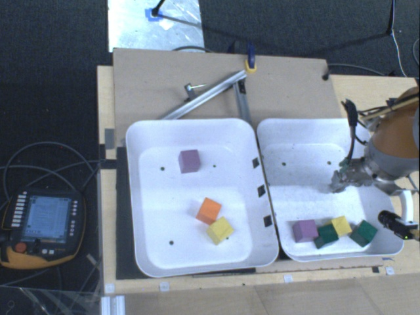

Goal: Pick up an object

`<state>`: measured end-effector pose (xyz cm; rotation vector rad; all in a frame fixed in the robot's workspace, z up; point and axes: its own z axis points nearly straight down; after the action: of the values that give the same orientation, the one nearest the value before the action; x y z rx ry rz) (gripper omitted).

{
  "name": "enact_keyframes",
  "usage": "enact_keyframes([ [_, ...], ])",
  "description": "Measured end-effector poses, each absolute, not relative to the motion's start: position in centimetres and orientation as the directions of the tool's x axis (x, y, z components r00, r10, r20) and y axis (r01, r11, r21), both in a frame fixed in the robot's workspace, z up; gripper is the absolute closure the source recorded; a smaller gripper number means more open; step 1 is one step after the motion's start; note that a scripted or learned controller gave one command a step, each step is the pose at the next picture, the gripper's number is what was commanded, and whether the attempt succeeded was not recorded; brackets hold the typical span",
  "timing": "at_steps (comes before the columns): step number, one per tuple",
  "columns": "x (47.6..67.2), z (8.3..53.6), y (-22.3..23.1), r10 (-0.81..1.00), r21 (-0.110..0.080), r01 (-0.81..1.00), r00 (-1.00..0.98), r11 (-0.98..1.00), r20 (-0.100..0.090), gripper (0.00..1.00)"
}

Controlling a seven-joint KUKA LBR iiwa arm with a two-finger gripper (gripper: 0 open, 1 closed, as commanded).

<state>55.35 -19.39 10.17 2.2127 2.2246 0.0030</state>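
Dark carpet floor (52,77); wooden bench (289,84); teach pendant (42,228).

Glossy plastic bins (197,131) (smooth white).

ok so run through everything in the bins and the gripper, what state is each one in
purple block: alone, left bin
orange block: touching the yellow block
purple cube: right bin, start of a row
dark green block: beside yellow cube
green cube: row's right end
gripper: low in right bin, holding nothing visible

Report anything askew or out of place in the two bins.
Nothing spilled or damaged. The left bin sits slightly rotated, its lower right corner overlapping the right bin. All blocks lie inside the bins.
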Motion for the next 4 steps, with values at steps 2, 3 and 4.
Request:
enact_keyframes([
  [2,57.1,22.5,-20.0,1.0,0.009,1.0,-0.005,0.005,-0.003,1.0],
  [3,57.2,23.1,-20.0,1.0,0.003,1.0,-0.005,0.005,-0.002,1.0],
  [4,57.1,22.3,-15.1,1.0,0.001,1.0,-0.01,0.01,0.001,1.0],
])
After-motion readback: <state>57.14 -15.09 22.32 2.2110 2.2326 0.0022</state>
